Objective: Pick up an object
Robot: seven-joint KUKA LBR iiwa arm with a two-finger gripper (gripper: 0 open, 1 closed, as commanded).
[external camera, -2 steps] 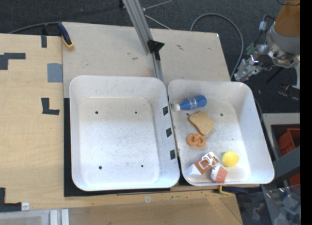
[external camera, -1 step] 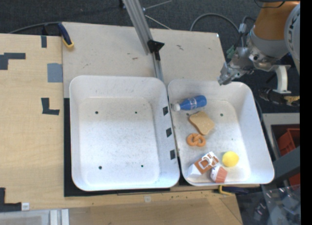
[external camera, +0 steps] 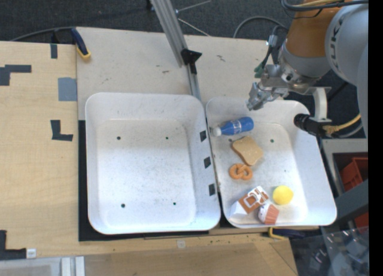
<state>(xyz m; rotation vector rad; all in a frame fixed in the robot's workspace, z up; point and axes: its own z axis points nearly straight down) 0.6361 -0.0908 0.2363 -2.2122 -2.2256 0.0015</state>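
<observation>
Here is the worktop [external camera: 36,149], pale wood, with grey and black tape marks on its left part and two white bins sitting side by side. The left bin [external camera: 146,161] is the wide one, speckled, four dark dots on its floor. The arm [external camera: 335,23] comes in from the right, grey with its orange band up top, bent down over the far corner of the right bin [external camera: 317,167]. A slanted metal rail [external camera: 170,23] runs from the top edge down to the seam between the bins. Now the claw [external camera: 257,100]: it hangs above the far rim of the right bin, nothing between its tips, though open or closed I cannot tell from here. Just below and left of it lies a blue bottle [external camera: 236,127] on its side, white cap pointing left. Next, near the middle, a slice of bread [external camera: 248,149], and just beside it an orange pretzel [external camera: 240,172]. Down at the near wall, an orange-and-white carton [external camera: 252,199], a small can [external camera: 268,213] touching it, and a yellow ball [external camera: 283,194] just to the right.
</observation>
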